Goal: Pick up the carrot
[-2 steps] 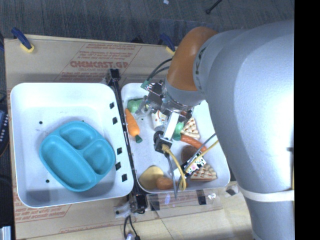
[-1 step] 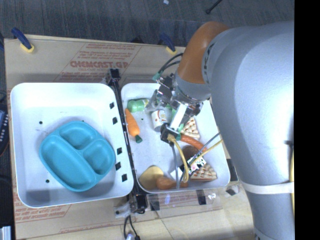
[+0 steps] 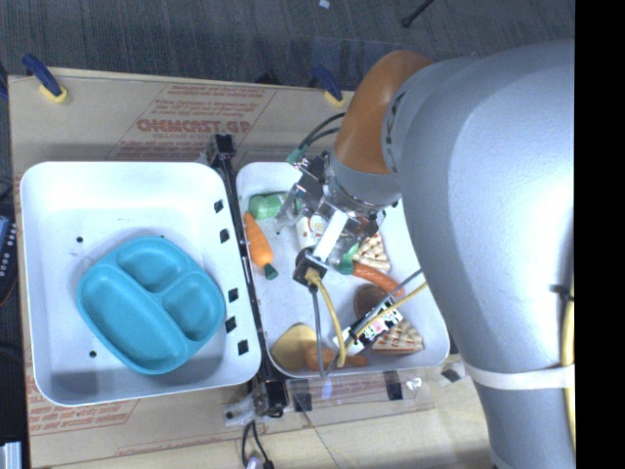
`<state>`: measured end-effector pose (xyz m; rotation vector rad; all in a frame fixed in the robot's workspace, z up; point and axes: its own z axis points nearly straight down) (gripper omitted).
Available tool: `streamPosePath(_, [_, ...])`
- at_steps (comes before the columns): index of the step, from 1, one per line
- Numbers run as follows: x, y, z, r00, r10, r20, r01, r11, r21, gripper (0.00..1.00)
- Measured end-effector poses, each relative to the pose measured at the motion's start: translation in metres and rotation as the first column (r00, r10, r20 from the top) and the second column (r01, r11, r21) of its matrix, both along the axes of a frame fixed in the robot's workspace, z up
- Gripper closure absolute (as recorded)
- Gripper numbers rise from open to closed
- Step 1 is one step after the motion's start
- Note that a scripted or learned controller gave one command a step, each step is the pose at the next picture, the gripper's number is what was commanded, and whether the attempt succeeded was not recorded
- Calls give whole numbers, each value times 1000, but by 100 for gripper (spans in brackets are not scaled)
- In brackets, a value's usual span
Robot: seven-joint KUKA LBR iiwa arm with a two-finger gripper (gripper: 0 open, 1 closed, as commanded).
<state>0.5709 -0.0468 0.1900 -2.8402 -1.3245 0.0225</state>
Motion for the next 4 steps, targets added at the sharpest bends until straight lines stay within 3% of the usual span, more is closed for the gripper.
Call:
streamPosePath(1, [-12,5,0,991,-131,-6,131,991,0,0])
streamPosePath(2, [-9,-48,-100,976,-220,5,220,976,-2,0])
streamPosePath(3, [19,-47,-89,908,-420,7,420,908,-2,0])
streamPosePath(4, [64,-47,-98,811,-585,-7,585,811,-11,0])
